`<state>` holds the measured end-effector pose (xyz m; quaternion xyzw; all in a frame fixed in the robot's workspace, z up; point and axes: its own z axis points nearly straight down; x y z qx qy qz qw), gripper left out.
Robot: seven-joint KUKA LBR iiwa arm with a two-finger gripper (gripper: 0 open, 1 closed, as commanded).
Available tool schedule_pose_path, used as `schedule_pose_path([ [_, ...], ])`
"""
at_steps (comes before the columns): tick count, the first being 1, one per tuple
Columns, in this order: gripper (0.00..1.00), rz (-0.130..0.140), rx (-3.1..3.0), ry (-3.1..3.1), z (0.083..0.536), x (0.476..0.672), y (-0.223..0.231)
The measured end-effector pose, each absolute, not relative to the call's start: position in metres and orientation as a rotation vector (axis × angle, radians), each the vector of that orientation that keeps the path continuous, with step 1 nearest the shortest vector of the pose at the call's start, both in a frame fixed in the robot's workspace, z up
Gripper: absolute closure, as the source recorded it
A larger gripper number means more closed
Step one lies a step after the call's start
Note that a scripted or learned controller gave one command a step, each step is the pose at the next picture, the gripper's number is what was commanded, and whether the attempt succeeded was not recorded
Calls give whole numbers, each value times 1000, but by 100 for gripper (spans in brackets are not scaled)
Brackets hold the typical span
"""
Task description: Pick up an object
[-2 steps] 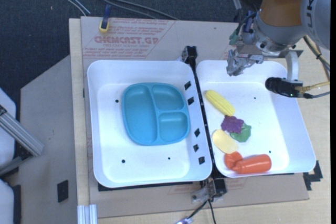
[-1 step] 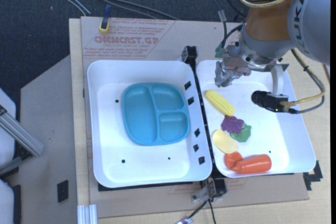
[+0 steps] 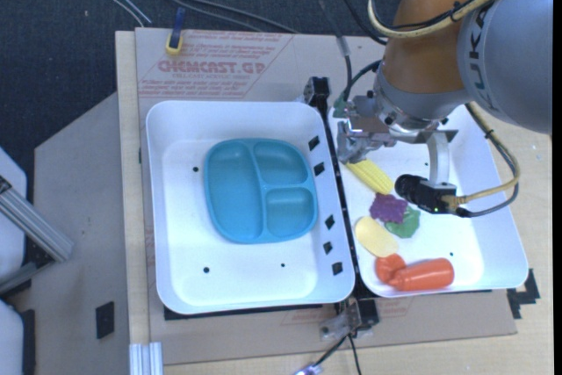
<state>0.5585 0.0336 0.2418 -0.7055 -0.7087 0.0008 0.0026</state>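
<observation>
Arm: the grey arm with its orange band comes in from the upper right of the frame and hangs over the upper part of the right bin.
Gripper: the gripper sits low at the upper left corner of the right bin, just above the corn.
Fingers: hidden among the metal parts under the wrist; I cannot tell whether they are open or closed, and nothing shows between them.
Corn: the yellow corn cob lies tilted just beside the divider between the bins, right under the gripper.
Other toys: purple grapes touch a green piece; a pale yellow piece lies below them; an orange-red carrot rests along the bin's lower edge.
Left bin: the left bin holds a blue divided plate at its middle.
Table: the table carries both bins on a cardboard sheet with red print.
</observation>
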Motion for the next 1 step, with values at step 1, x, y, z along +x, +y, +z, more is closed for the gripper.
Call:
schedule_pose_path([
  [1, 100, 3, -2213, -2223, 227, 547, 89],
])
